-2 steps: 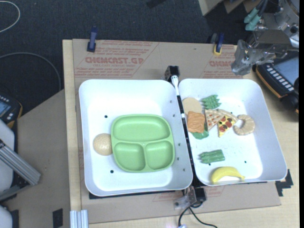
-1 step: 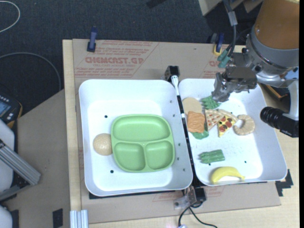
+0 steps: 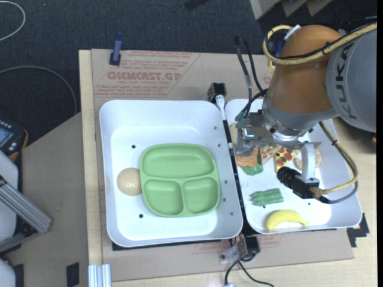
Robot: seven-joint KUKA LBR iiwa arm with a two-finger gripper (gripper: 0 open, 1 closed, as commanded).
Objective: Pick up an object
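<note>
My gripper (image 3: 247, 141) hangs low over the left side of the right bin (image 3: 341, 211), under the orange wrist band. Directly beneath it lies a cluster of toy food: a tan and orange piece (image 3: 244, 158), a dark green piece (image 3: 252, 170) and a pizza slice (image 3: 285, 155). The arm covers part of this cluster. Closer to the front of the bin lie a green pea pod (image 3: 266, 196) and a yellow banana (image 3: 285, 219), both apart from the gripper.
The left bin (image 3: 116, 124) holds a green divided plate (image 3: 178, 179) with a beige round bun (image 3: 128, 181) touching its left edge. A black cable fitting (image 3: 297, 183) hangs off the arm over the right bin. The rim between the bins runs just left of the gripper.
</note>
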